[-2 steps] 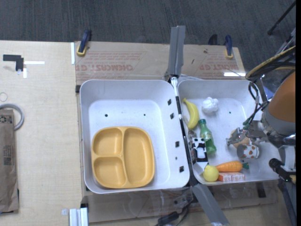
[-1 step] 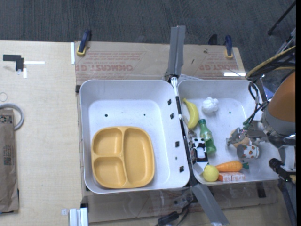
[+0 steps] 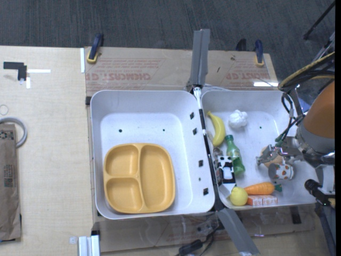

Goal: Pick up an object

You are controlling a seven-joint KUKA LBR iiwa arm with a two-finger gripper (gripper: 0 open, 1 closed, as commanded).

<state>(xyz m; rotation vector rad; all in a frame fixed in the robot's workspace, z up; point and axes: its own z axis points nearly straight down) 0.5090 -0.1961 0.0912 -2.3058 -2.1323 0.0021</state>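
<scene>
Two shallow white plastic bins sit side by side on the bench. The left bin (image 3: 101,143) carries one thing: a yellow divided tray (image 3: 139,177) with three rounded compartments, smooth and matte, lying toward the bin's near edge. The right bin (image 3: 256,119) is crowded. A banana (image 3: 216,128) curves along its left wall near the far corner, and a crumpled white ball (image 3: 238,118) lies just beside it. Below the banana a green bottle (image 3: 233,154) lies on its side, touching a small black-and-white block (image 3: 227,170). At the near edge a yellow lemon (image 3: 239,196) touches a tapered orange carrot (image 3: 260,188), with a flat red-and-white packet (image 3: 262,200) just beneath.

The gripper (image 3: 272,158) is down inside the right bin near its right wall, metal fingers pointing left, just above a small rounded white object with orange spots (image 3: 284,170). From here I cannot tell whether the fingers are apart or together, or whether they touch it.
</scene>
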